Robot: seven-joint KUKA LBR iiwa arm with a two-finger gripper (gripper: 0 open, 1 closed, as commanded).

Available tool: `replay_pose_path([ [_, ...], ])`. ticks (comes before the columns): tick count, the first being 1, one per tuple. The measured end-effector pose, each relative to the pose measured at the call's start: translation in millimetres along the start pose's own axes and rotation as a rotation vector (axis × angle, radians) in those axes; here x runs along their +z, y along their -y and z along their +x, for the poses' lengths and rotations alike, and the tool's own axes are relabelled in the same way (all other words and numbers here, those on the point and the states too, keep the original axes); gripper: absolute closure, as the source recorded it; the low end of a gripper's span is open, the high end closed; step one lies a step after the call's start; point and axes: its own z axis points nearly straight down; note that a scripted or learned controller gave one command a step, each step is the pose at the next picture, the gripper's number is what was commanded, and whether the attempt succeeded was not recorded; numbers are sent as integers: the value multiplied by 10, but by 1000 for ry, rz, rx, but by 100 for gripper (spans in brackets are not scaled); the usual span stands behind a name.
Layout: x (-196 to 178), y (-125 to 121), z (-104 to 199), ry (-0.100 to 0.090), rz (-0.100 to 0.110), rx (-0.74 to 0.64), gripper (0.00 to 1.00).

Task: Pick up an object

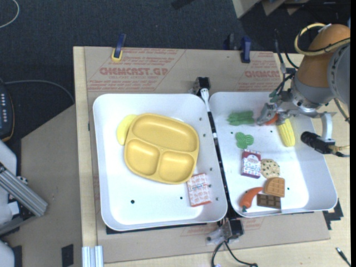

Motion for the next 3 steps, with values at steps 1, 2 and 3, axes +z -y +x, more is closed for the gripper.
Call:
replay_pose_path([
  [1, -436, 7, 4, 2, -4, 2, 100],
  [2, -1020, 53, -72, 3, -5, 3, 100],
  [3, -1313, 42, -75, 2, -4, 1, 100],
])
